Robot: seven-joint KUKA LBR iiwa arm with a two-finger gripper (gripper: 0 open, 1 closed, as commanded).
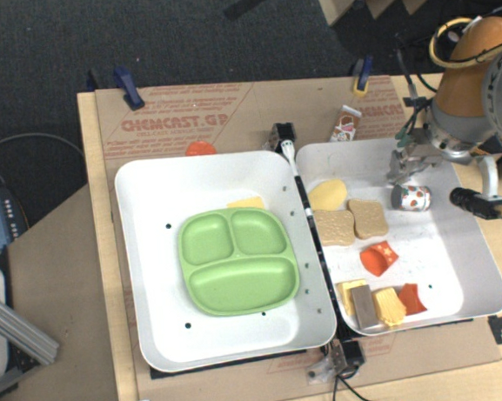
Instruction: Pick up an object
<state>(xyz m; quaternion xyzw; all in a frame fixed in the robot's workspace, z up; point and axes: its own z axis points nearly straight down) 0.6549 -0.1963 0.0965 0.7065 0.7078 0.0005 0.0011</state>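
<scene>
1. a dark carpeted floor surrounds a bench topped with a brown cardboard sheet printed in red lettering, held down by blue clamps along its far edge.
2. two shallow white bins sit side by side on the sheet; the left bin holds a green divided plate, with a pale yellow piece just behind the plate's far rim.
3. the right bin holds a scatter of toy food: a yellow rounded piece at its far left, two tan bread-like slices just in front of it, a red chunk near the middle, and a cluster of tan, yellow and red blocks at the near edge.
4. a small round white-and-red object lies in the far part of the right bin.
5. the arm reaches in from the right, its orange band high up, and the gripper hangs directly above the round object, near its top.
6. whether the gripper is spread or pressed together cannot be told from this angle, and nothing can be seen clamped in it.
7. a small carton lies on the cardboard beyond the right bin.
</scene>
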